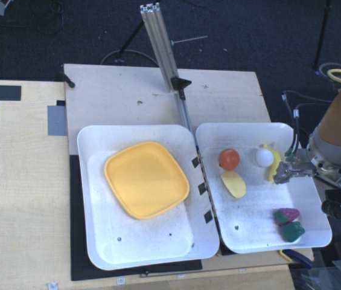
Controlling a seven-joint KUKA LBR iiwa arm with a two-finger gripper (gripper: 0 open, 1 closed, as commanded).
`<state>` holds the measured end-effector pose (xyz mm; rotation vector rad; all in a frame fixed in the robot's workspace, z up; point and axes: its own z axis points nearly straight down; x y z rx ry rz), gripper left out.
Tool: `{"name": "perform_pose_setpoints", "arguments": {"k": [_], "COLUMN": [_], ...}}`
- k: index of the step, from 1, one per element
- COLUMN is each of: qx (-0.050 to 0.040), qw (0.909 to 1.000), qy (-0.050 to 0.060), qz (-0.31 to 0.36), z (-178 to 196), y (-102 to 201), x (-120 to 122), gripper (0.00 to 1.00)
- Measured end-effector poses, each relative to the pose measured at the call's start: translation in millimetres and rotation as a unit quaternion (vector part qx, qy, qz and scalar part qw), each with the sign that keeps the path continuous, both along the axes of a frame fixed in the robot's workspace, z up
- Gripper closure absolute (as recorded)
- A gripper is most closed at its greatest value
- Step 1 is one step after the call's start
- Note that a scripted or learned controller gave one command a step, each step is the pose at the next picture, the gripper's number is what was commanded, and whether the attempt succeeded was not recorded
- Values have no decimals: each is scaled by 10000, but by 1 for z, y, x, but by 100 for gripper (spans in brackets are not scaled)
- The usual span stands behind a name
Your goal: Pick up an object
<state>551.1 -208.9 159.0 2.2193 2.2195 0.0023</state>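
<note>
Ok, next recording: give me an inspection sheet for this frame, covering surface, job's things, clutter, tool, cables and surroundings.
Surface: bench with two shallow white bins side by side, left bin and right bin.
Job's things: in the right bin, a red ball, a white ball, a yellow oval piece, a yellow item partly behind the tool, and a magenta piece touching a green piece.
Clutter: yellow plate in the left bin.
Tool: tool low at the right bin's right side, beside the yellow item; whether it is open or shut cannot be told.
Cables: dark cables near the arm.
Surroundings: metal rail, dark floor.
</note>
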Motion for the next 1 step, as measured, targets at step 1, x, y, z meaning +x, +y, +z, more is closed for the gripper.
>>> {"name": "perform_pose_setpoints", "arguments": {"k": [1], "qx": [-1], "qw": [10000], "qy": [-4], "qz": [-1], "z": [62], "y": [-1], "x": [4], "gripper": [100]}}
